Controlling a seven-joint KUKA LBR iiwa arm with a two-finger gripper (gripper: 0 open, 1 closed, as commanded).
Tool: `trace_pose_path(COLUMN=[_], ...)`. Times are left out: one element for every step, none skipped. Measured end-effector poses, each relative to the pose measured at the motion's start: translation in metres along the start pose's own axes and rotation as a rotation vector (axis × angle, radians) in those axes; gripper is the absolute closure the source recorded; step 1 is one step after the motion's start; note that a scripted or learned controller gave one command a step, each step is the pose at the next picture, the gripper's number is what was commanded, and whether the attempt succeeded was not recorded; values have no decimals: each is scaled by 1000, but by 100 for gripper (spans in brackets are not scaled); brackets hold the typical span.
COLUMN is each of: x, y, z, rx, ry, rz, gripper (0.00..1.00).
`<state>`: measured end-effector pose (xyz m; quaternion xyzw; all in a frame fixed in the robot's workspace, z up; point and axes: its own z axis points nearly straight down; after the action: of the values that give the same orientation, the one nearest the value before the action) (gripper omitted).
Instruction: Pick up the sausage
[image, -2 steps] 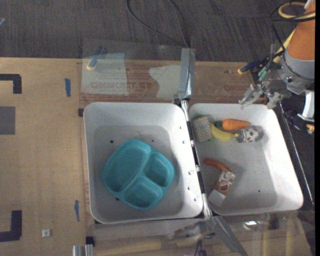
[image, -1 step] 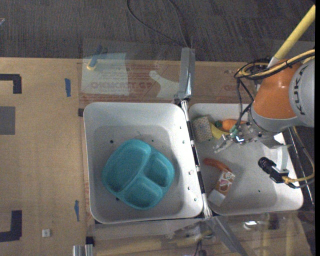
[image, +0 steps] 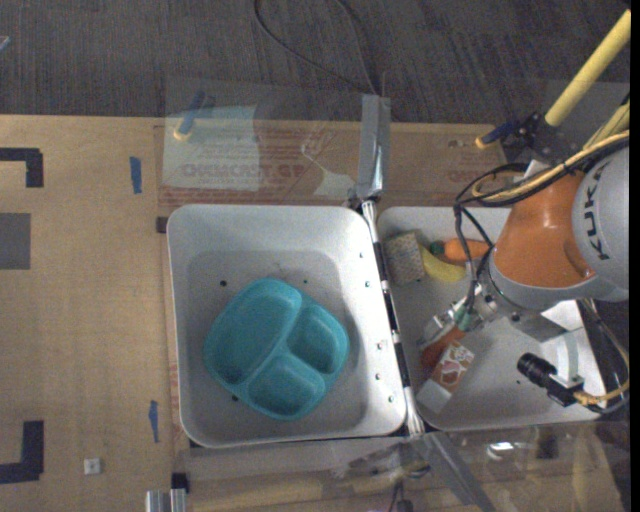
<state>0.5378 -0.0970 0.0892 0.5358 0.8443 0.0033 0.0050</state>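
Reaching in over the right bin, the arm hangs low above a small cluster of items, and the pick looks unfinished: nothing can be seen lifted clear of the bin floor. The gripper sits just below the orange band, close over a reddish-brown piece that is probably the sausage, lying beside the divider between the two bins and touching or nearly touching a small printed packet. Whether the gripper is apart, together or clamped on anything cannot be told, since the wrist covers most of it and the parts that peek out are blurred. No object is clearly seen held, so the sausage is best judged to rest in the bin. Farther from the sausage, toward the back wall of the same bin, lie a tan sponge-like block, a yellow piece and an orange piece. Across the divider from the sausage, the left bin carries a teal divided plate. What is left, by this reading, is a secure grasp and the lift.
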Motion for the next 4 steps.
trace_pose_path(x=[-3,-3,9,5], y=[0,0,-31,-31], z=[-11,-11,0,-12], rx=[-5,-5,-1,-6], ry=[-2,-2,0,-5], rz=[7,7,-138,-130], gripper=[100,0,0,100])
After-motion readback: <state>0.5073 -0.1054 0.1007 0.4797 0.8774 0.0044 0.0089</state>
